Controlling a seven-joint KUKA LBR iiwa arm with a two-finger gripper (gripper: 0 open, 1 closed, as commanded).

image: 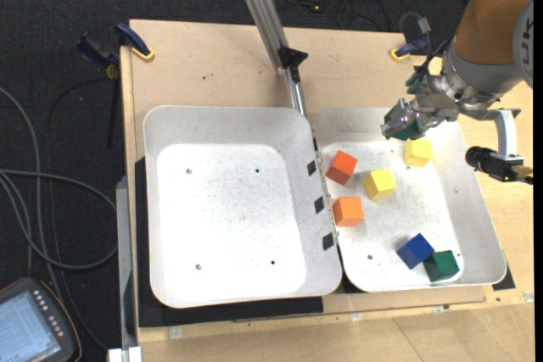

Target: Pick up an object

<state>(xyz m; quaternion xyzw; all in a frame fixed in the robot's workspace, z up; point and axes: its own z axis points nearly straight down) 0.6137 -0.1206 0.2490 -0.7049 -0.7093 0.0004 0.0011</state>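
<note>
- Gripper [400,128] hangs over the far part of the right bin [479,208], just beside a yellow cube [417,152] on that cube's far left. Whether the fingers are open or closed cannot be told at this slant, and nothing is seen held between them.
- Candidate objects all lie in the right bin: a second yellow cube [380,183], two orange cubes [341,166] [348,211], a blue cube [415,250] touching a green cube [441,265].
- Left bin [153,182] holds no visible object.
- Judgement: the near yellow cube is the natural target; it stands apart from its neighbours.
- Recommendation: centre the fingers over the cube, align them with its flat faces, descend straight, close fully before lifting.
- Risk: an off-centre descent may nudge the cube toward the bin wall.
</note>
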